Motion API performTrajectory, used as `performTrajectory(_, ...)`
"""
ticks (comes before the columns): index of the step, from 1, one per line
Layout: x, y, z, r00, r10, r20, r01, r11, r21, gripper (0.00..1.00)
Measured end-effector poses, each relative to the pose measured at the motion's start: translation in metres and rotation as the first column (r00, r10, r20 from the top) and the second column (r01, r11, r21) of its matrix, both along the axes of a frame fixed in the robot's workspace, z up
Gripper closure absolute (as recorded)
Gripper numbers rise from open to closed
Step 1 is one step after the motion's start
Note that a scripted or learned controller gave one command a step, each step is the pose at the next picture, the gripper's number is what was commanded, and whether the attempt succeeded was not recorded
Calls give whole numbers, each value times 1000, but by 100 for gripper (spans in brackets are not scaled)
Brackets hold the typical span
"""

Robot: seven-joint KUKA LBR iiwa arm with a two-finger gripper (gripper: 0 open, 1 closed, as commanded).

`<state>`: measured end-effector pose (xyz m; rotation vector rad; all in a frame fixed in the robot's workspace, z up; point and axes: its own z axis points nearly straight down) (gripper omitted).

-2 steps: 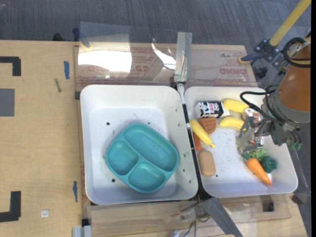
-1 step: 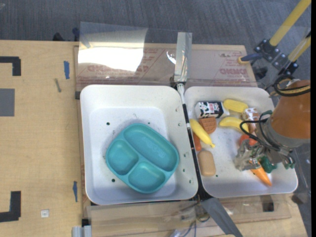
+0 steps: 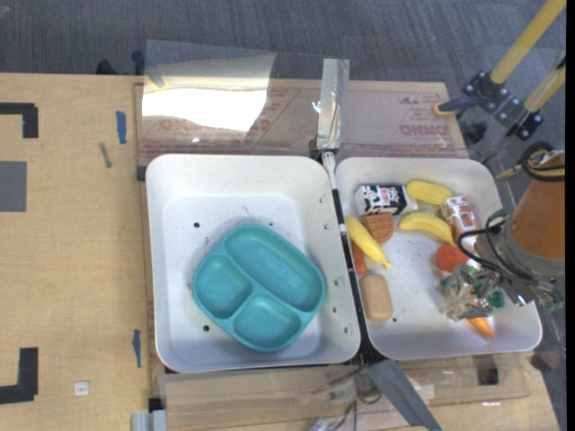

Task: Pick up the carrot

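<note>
Carrot (image 3: 483, 327): in the right bin (image 3: 422, 341), by its front right corner, just under the gripper.
Gripper (image 3: 469, 294): low over the carrot; I cannot tell its state.
Left bin (image 3: 171, 241): a teal plate (image 3: 259, 285).

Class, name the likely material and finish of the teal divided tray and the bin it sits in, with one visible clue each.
Teal divided tray: probably moulded plastic, smooth satin; uniform colour, rounded compartment ridges, soft highlights.
Left bin: likely plastic or coated sheet, white and slightly glossy; rounded corners and a soft sheen, though the look leaves it open.

2 bins (image 3: 171, 241), 3 bananas (image 3: 367, 241), 1 tray (image 3: 259, 285)
</note>
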<state>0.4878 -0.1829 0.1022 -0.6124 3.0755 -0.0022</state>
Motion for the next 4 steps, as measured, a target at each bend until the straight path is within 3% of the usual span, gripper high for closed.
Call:
performTrajectory(1, 14, 82, 46, 909, -416, 2, 416, 909, 5, 100)
performTrajectory(2, 43, 31, 5, 1000, -26, -1, 26, 1000, 1, 100)
performTrajectory(3, 13, 27, -5, 987, 158, -5, -158, 987, 2, 100)
performTrajectory(4, 41, 91, 25, 980, 197, 4, -197, 980, 1, 100)
